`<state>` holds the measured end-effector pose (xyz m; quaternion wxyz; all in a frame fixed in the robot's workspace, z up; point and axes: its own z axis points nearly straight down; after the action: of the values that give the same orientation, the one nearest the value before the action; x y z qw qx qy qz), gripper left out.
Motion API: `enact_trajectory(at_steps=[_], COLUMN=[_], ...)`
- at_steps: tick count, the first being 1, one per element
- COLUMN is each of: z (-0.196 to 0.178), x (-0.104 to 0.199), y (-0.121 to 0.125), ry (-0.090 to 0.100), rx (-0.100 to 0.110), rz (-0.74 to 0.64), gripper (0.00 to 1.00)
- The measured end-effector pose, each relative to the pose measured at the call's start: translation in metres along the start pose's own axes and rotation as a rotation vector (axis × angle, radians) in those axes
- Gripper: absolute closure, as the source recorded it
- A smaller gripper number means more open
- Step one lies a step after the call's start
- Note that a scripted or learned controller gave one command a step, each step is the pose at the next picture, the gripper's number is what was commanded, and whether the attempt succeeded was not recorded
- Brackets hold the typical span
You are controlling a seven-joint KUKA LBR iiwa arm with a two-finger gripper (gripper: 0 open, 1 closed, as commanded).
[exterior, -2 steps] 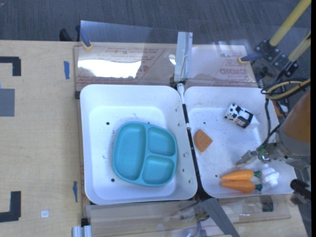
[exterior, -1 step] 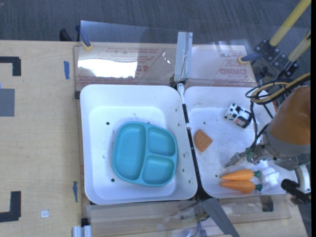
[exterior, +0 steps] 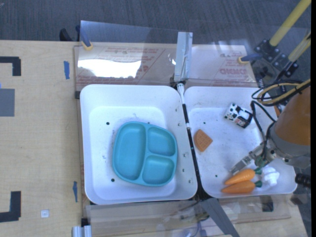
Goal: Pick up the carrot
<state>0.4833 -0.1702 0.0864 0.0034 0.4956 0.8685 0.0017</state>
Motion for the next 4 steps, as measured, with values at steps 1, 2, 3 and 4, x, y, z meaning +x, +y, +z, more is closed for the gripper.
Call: enact_trajectory(at_steps=[1,2,3,4], z=[-0.0085,-0.0079,-0.0149,-0.0146], x=[-0.0017,-0.0015,-0.0022,-0.0020], y=[0.0022,0.0019,0.0036,0.0034], ry=[-0.002,-0.001,-0.001,0.000], rx=[-0.003,-0.002,-0.003,-0.003], rz=[0.001,0.001,0.002,0.002], gripper=[1.00,0.00,1.00,0.00])
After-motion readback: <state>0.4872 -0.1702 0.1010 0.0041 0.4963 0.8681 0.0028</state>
